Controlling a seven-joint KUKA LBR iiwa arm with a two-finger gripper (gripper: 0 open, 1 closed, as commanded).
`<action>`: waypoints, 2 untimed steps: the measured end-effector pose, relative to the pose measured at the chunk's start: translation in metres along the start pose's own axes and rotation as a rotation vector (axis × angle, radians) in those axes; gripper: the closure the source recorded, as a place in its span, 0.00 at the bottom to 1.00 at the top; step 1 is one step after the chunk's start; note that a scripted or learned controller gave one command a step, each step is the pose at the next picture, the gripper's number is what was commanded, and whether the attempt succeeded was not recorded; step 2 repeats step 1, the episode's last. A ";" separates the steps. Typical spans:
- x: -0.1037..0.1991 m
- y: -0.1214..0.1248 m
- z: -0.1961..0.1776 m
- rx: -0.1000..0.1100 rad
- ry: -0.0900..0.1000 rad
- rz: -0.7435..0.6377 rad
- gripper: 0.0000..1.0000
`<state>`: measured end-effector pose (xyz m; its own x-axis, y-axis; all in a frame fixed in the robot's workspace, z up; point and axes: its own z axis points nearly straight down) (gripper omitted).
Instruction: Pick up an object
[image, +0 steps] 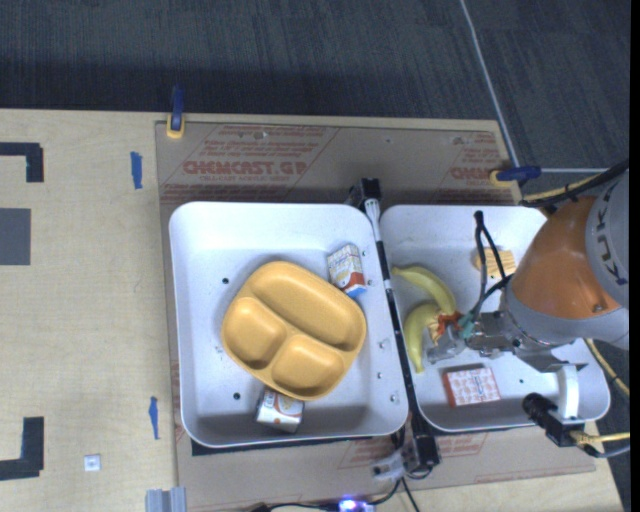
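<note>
Bananas (422, 305) lay at the left side of your right bin (590, 400), two of them, curved side by side, touching the gripper (447, 335); you couldn't tell how its hand stood. A red card (470, 385) sat just near of it. Your left bin (190, 300) held a yellow tray (292, 328), a small carton (346, 268) and a can (278, 411).

arm (585, 270): cut by right edge | tool (445, 338) fingers: unclear

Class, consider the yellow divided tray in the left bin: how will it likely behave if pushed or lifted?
The yellow tray looks moulded and stiff, probably light. Its smooth, rounded surface may slip from fingers. It rests tilted over a small carton, so pushing might rock it.
</note>
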<state>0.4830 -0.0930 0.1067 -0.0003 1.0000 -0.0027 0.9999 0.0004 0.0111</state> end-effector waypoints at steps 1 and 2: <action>0.000 -0.003 0.021 0.011 0.004 0.000 0.00; 0.000 -0.003 0.021 0.011 0.004 0.000 0.00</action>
